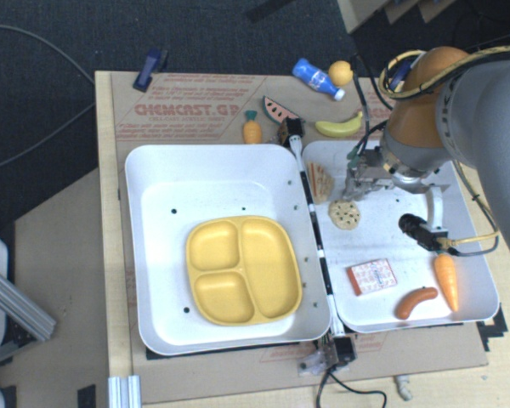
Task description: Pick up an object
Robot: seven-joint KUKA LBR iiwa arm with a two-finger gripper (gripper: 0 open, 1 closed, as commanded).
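The grey arm (pixel 484 109) reached in over the right bin (pixel 476 228), its orange band (pixel 421 100) above the wrist. The left bin (pixel 153 228) held a yellow divided plate (pixel 242 270). The gripper (pixel 357 187) hung low in the right bin's upper left part, just above and beside a cookie (pixel 345 216); whether it was released or clenched could not be told, and nothing was seen held in it. The step appeared to be the descent onto a target, most likely the cookie. Other candidates lay well apart: a carrot (pixel 445 282), a sausage (pixel 416 303) and a red-and-white packet (pixel 371 276). The next move would call for centring over the flat cookie, going down to the bin floor, and closing before any lift.
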